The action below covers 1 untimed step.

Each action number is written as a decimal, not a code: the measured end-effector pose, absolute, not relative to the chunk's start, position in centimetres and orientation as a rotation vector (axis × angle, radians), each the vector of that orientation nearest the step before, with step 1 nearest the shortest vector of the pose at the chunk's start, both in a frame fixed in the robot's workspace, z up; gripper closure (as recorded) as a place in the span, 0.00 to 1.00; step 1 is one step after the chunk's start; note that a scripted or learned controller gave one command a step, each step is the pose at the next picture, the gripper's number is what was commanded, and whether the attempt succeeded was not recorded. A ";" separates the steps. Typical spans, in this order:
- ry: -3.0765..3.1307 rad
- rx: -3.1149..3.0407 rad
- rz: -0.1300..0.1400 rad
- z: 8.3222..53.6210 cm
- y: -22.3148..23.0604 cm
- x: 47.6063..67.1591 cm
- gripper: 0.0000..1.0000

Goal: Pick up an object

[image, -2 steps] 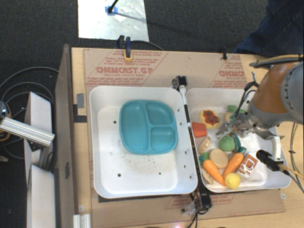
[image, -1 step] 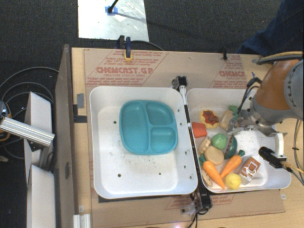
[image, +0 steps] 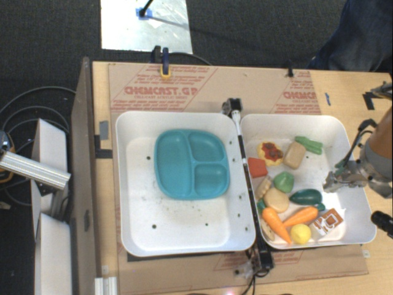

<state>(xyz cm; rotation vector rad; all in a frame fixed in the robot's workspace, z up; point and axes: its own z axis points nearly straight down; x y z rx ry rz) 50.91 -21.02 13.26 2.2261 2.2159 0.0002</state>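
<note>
The right white bin (image: 334,128) holds several toy foods. Among them are a pizza slice (image: 271,152), a red block (image: 257,166), a tan bread piece (image: 294,157), a light green pod (image: 309,144), a green pepper (image: 283,181), a dark green vegetable (image: 306,196), a beige potato (image: 276,200), two carrots (image: 276,224), a lemon (image: 300,233) and a small brown-and-white box (image: 327,220). My gripper (image: 341,178) hangs over the bin's right side, just right of the dark green vegetable and above the box. I see nothing held in it.
The left white bin (image: 138,226) holds a teal divided plate (image: 191,165). Both bins rest on a cardboard sheet (image: 184,85) on the bench. A black clip (image: 234,107) sits at the top of the seam between the bins.
</note>
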 end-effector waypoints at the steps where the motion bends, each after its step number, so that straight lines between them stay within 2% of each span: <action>1: 2.222 2.220 0.002 13.1 -20.6 51.2 0.00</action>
